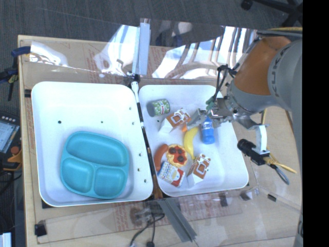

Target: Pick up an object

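In the camera view we take the banana (190, 140) in the right bin (234, 176) as our landmark. The pincer (204, 115) sits just above it, low over a blue bottle (207, 132) touching the banana's right side; we cannot tell its state. Up and left of the banana lie a small carton (178, 118) and a green can (160, 107). Well to its left, the left bin (46, 102) holds a blue divided plate (95, 164).
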Robot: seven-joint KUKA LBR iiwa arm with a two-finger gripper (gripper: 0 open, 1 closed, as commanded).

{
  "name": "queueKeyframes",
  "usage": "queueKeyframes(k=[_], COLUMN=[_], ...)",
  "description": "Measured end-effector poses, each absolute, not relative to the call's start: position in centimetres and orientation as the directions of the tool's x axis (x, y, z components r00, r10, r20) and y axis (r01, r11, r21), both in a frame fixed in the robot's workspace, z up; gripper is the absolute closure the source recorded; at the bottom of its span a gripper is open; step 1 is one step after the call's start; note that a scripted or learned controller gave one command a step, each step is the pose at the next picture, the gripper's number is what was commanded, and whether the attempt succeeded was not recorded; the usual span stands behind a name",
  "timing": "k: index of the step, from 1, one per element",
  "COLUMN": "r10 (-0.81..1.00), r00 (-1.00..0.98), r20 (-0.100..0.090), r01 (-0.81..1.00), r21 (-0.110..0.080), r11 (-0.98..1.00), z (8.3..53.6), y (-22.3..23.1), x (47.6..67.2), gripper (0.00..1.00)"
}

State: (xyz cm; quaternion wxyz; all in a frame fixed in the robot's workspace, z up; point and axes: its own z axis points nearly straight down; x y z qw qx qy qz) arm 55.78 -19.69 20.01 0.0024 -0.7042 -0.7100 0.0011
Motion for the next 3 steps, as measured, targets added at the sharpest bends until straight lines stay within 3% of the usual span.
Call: queueKeyframes(k=[1,2,3], r10=[0.993,0.993,0.984], r00=[-0.115,-0.120,-0.176], r20=[0.002,0.003,0.000], r01=[0.993,0.993,0.984], r21=[-0.004,-0.006,0.000], r11=[0.115,0.120,0.176], z=[9.0,10.0,22.7], y=[-20.9,-20.9,-14.9], x=[57.1,57.1,61.0], gripper=[0.00,1.00,1.00])
